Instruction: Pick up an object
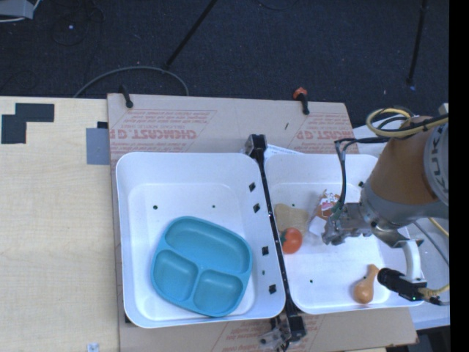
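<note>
Over the right bin, the jaws hang low above the white floor; whether they are apart or together cannot be told.
Just to their left lies an orange-red ball touching a tan flat piece, and a small red-and-white object sits just above the wrist. A tan gourd-shaped toy rests near the front wall. A blue divided tray lies in the left bin on the desk.

Even overhead light fell bright on the two shallow white plastic bins, nearly washing them out; the far dark carpeted floor stayed dim. Shadows were soft, detail slightly blurred.
</note>
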You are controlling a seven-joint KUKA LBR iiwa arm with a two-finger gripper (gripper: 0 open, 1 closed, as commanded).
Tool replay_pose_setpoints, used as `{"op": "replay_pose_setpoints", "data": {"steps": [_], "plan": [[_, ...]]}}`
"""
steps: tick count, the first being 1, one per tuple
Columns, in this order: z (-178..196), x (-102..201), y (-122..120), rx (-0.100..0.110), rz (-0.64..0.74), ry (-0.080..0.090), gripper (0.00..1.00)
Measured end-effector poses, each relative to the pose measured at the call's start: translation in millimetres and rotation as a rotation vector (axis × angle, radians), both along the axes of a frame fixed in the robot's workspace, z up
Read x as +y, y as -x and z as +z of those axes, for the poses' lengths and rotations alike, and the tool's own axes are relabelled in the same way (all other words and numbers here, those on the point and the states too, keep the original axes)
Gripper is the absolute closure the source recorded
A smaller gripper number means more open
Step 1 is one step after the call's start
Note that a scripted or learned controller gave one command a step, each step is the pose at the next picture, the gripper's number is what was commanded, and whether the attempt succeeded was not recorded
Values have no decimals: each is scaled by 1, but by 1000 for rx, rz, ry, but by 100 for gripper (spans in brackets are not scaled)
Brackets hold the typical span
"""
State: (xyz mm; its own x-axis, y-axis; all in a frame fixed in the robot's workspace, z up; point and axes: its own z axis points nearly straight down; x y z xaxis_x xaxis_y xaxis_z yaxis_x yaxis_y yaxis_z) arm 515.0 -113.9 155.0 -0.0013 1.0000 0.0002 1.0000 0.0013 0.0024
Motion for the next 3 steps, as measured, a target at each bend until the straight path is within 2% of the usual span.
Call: {"op": "replay_pose_setpoints", "data": {"steps": [1,2,3], "plan": [[50,-1,-1,0,-1,0,100],[43,49,5,7,2,-2,100],[54,94,3,5,3,-2,100]]}}
